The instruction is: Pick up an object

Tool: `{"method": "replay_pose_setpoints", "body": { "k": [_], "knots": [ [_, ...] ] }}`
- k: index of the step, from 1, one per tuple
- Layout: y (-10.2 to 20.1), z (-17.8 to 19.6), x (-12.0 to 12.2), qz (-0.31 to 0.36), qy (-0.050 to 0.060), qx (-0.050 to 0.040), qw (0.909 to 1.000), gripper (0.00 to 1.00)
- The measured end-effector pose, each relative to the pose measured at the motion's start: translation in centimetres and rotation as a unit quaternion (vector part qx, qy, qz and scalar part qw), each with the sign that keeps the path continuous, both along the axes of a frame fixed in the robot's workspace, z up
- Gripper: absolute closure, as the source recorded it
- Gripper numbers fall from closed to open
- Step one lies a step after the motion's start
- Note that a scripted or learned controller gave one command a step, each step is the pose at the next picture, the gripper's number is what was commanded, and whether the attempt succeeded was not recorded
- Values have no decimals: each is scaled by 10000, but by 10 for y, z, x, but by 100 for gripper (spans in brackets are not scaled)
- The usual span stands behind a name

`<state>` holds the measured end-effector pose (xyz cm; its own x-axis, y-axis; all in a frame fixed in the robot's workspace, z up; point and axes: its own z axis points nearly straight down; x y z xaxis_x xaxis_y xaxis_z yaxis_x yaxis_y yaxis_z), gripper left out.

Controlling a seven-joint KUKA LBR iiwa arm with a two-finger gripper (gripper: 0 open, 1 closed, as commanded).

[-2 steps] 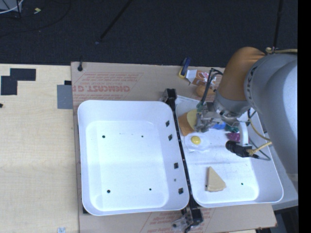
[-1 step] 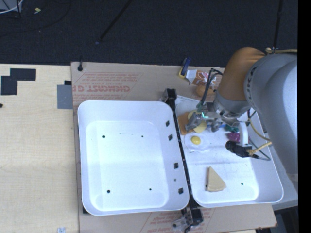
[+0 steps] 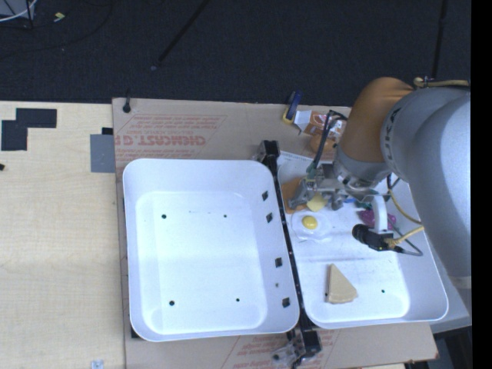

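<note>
My gripper reaches down into the far left part of the right bin. Directly under it lies a small yellow object, with an orange piece just to its left. A white fried-egg toy with a yellow yolk rests just in front of the gripper. Further toward the front of the bin is a tan wedge. A purple item peeks out to the right, partly hidden by the wrist.
The left bin stands beside the right one, with a black divider between them. The big grey arm covers the right bin's far right side. Packets and a blue-yellow clip lie on the cardboard behind the bins.
</note>
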<state>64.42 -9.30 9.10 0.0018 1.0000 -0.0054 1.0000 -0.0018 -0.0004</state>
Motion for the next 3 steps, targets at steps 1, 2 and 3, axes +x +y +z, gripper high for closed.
{"method": "replay_pose_setpoints", "body": {
  "k": [1, 2, 3],
  "knots": [
    [1, 11, 1, 3, -5, 21, 10000, 100],
    [1, 10, 1, 5, 0, 21, 10000, 0],
    [10, -3, 0, 13, 3, 29, 10000, 0]
  ]
}}
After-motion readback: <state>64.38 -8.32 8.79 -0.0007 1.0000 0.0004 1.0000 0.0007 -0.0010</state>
